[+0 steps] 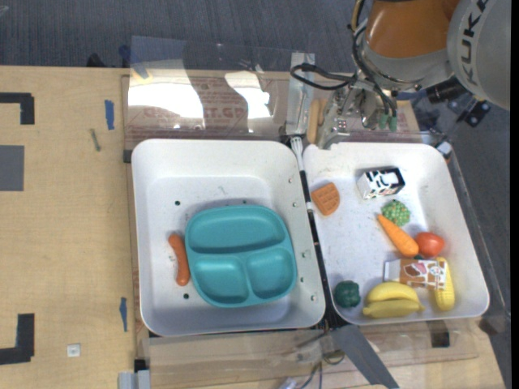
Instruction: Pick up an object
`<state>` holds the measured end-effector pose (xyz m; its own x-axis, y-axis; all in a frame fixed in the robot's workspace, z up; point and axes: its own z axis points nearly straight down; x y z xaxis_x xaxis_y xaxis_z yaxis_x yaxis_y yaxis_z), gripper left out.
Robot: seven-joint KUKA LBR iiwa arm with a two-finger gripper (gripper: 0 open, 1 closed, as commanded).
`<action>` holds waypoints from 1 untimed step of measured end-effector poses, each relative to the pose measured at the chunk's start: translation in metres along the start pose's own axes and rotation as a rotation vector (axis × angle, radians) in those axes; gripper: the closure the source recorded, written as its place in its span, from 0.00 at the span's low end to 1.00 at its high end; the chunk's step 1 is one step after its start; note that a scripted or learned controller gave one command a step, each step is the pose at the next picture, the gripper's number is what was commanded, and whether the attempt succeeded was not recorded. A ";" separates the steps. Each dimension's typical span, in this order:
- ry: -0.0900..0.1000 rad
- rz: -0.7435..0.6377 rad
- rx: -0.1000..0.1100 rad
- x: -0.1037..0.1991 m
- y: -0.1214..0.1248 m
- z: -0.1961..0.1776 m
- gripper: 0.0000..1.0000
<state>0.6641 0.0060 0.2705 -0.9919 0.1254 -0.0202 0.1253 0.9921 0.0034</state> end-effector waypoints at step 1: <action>0.010 -0.111 0.001 0.008 0.004 -0.016 1.00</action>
<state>0.6566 0.0111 0.2866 -0.9998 0.0144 -0.0109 0.0144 0.9999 0.0009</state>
